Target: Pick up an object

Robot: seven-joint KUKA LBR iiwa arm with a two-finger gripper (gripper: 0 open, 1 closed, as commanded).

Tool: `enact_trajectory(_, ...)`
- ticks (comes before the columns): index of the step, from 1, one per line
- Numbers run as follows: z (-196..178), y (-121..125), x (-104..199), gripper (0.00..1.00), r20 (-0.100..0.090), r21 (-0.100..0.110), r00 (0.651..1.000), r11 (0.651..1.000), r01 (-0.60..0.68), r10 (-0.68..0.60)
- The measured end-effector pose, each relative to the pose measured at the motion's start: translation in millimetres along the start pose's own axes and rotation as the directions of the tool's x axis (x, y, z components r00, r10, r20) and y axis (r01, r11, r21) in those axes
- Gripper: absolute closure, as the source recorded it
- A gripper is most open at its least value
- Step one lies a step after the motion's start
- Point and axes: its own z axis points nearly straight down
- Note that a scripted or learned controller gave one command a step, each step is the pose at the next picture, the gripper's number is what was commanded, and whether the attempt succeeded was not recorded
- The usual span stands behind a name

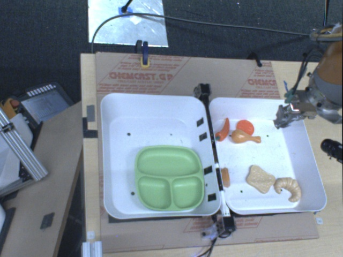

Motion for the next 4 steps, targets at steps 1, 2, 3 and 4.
enact_trajectory(1,20,-10,53,1.0,-0.003,0.006,1.0,1.0,0.004,-0.004)
enact_trajectory(2,20,-14,101,1.0,-0.003,0.006,1.0,1.0,0.004,-0.004)
enact_trajectory(3,41,-25,154,1.0,-0.004,0.008,1.0,1.0,0.005,-0.005)
enact_trajectory(4,55,-34,199,1.0,-0.004,0.008,1.0,1.0,0.004,-0.004)
